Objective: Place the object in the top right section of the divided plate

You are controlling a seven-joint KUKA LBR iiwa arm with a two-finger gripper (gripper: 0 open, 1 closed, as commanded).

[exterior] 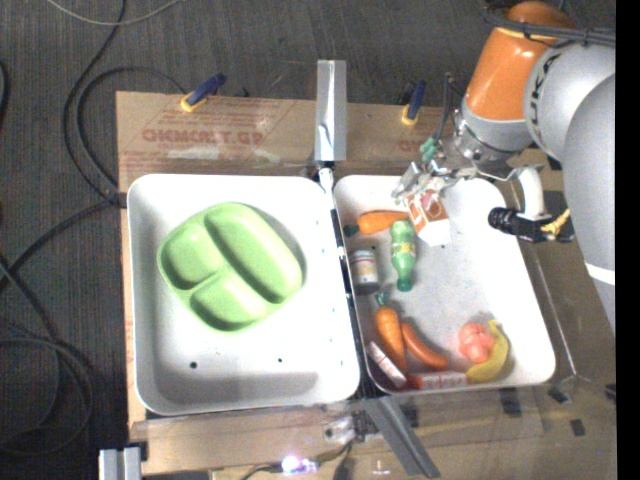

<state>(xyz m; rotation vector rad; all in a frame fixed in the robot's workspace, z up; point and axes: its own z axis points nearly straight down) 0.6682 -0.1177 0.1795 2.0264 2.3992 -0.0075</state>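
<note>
1. Dark carpet strewn with cables surrounded a cardboard-topped bench point(230, 133), on which two shallow white bins sat side by side.
2. On the camera's left, the left bin point(170, 368) held only the green divided plate point(232, 265); all of its sections were bare, so nothing had been delivered yet.
3. Beside it, the right bin point(525, 298) held the clutter: an orange carrot point(378, 222), a green bottle point(402, 253), a small can point(364, 267), another carrot point(389, 332), a sausage point(424, 348), a pink fruit point(474, 338) and a banana point(493, 358).
4. A small white-and-red carton point(431, 215) lay at that bin's far edge — seemingly the object being gone for, though this was only a judgement.
5. Directly over the carton hung the gripper point(432, 173), apparently touching its top; whether its fingers were spread or pressed together could not be told.
6. Judged from this, the task was at its earliest stage — a secure grasp, the lift, the carry across the divider and the release into the plate's top right section all remained.
</note>
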